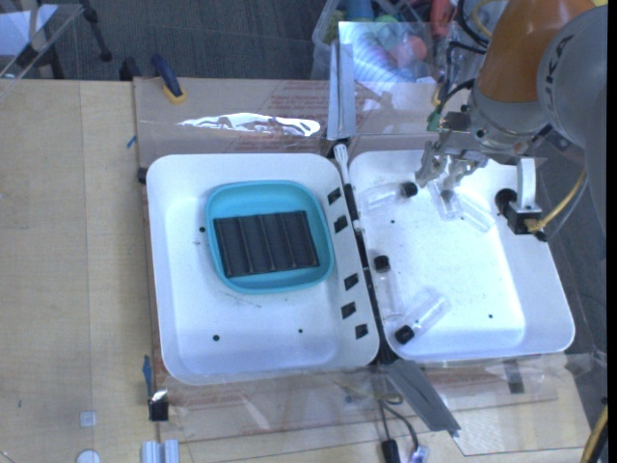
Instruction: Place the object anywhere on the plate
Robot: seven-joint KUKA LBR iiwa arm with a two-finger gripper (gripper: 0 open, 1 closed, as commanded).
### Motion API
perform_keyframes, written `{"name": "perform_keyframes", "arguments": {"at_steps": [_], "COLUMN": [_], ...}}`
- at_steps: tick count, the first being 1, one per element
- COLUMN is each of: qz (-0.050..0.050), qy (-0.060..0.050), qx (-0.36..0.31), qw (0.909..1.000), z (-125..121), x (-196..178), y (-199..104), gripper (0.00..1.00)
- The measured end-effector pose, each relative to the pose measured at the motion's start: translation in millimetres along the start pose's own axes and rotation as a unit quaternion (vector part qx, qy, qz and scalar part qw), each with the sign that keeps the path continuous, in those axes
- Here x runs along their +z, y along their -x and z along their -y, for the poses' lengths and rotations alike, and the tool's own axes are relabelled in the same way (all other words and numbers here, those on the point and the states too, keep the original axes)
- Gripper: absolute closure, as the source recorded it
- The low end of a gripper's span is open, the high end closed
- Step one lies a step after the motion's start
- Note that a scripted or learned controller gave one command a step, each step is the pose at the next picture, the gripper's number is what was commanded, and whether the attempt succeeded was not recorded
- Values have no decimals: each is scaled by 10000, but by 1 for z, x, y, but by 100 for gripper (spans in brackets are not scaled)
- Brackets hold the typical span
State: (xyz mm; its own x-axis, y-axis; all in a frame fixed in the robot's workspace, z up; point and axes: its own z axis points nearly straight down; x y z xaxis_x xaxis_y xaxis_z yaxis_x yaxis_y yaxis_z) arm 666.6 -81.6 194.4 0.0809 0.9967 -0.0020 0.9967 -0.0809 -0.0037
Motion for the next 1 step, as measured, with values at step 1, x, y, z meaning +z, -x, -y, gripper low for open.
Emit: {"name": "perform_keyframes", "arguments": {"at_steps": [1], "qz": [0], "qy": [2], "qx": [2], "qw": [10000], "z": [0], "x": [0], "y": [0], "gripper": [0]}}
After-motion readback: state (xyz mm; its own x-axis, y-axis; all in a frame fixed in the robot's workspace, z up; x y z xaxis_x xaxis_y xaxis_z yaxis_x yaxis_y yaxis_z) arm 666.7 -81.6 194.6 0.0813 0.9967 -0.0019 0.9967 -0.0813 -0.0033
